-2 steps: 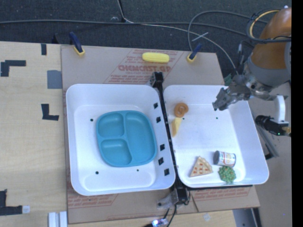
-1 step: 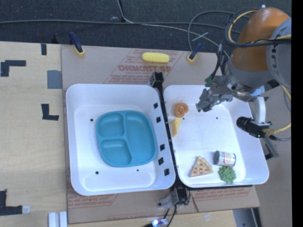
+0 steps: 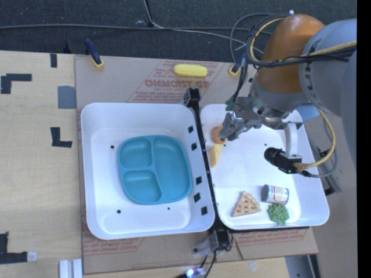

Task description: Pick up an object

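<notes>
Pincer hangs low over the right bin near its left wall, just beside an orange piece and a yellow piece; you cannot tell its grip. Your blue tray sits in the left bin.

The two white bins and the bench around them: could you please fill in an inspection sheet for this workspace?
Surface: cardboard sheet under left bin and right bin.
Job's things: pizza slice, can, green cluster, orange piece, yellow piece in right bin.
Clutter: blue divided plate in left bin; yellow object on cardboard.
Grippers: claw above orange piece.
Cables: black cable behind the bench.
Surroundings: dark floor.
</notes>
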You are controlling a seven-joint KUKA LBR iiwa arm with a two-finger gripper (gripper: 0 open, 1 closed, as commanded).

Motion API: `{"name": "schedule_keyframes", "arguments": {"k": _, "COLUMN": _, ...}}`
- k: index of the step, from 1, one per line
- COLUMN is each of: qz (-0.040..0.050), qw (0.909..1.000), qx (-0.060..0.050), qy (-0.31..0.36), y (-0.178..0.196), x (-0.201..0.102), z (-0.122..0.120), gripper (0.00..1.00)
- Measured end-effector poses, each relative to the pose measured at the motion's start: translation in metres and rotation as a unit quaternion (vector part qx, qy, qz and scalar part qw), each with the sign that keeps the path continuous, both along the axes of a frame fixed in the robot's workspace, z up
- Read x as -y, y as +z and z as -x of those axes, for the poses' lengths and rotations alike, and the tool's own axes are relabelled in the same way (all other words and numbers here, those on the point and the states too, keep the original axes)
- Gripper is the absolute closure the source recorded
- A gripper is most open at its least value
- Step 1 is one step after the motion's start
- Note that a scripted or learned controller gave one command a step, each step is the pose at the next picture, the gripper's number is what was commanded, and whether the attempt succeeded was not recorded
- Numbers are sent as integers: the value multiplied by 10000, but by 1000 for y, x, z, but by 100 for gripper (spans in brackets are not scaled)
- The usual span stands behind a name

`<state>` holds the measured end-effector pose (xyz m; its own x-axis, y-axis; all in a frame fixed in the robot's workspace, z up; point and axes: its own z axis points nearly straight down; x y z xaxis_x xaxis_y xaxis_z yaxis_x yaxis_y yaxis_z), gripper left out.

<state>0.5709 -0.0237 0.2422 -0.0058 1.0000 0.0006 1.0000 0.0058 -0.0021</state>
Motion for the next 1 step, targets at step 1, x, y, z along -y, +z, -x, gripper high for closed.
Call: {"name": "schedule_keyframes", "arguments": {"k": 1, "qz": -5, "qw": 10000, "qx": 4, "qy": 8, "y": 4, "x": -58, "z": -5, "gripper": 100}}
